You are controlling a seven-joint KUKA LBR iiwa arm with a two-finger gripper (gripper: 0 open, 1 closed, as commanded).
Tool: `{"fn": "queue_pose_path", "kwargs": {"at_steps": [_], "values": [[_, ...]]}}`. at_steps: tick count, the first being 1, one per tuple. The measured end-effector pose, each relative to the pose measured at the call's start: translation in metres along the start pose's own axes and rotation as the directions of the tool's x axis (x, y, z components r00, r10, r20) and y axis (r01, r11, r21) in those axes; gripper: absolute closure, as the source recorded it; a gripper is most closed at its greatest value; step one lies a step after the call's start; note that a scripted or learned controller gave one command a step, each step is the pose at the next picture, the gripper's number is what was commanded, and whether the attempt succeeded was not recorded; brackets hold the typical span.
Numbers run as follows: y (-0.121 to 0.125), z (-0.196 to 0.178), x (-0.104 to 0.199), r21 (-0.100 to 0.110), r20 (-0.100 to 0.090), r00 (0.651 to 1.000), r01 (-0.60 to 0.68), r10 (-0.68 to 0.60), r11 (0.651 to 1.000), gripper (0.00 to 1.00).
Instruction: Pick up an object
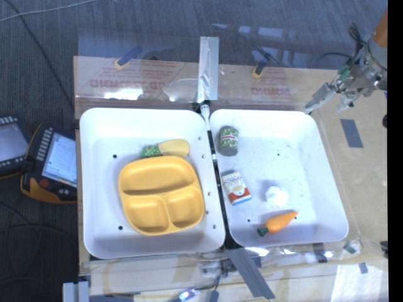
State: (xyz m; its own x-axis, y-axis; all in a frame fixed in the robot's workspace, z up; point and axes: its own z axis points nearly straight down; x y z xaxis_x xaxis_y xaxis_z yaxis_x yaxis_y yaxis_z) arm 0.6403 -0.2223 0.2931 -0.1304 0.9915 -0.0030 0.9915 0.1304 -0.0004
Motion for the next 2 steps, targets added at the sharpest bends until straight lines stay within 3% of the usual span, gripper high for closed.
{"fn": "queue_pose_path", "kwargs": {"at_steps": [1,2], "values": [[0.020,0.088,0.117,0.001,-0.005,0.996,0.093,-0.093,0.996,0.00],[0.058,0.110,0.228,0.003,-0.003,1.000,-0.002,0.002,1.000,0.00]]}}
